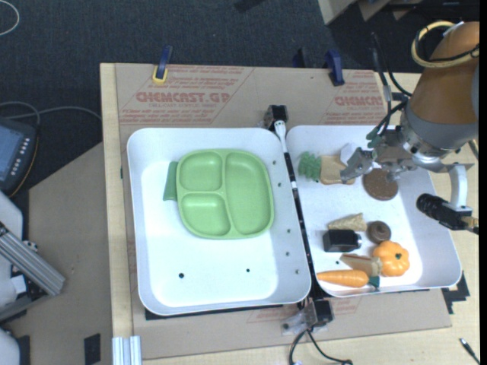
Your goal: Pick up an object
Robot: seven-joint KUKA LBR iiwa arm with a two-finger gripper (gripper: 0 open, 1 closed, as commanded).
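Dark carpet surrounds a bench topped with brown printed cardboard [228, 90]; two shallow white bins sit side by side on it. Landmark for places: the green tray [225, 192], a three-part plate lying in the left bin [152, 280].

Progress: nothing lifted yet, as far as the view shows; every candidate object lies in the right bin [441, 268], on the far side of the divider from the green tray. Nearest the tray, a small green leafy piece [309, 164] with a tan piece [332, 170] touching it; further right, a brown disc [380, 184]. Below those, a beige wedge [346, 222], a black block [341, 240], a dark ring [378, 231], a small pumpkin [392, 258] and a carrot [344, 278]. Judgement: task at approach stage; grasp and lift both remain.

Arm pose: arm [445, 90] enters from the right, wrist bent down over the upper part of the right bin; gripper [365, 166] low between the tan piece and the brown disc, tilted toward the tray. Pincer state: cannot tell whether it is spread or closed; no object visibly between its tips.
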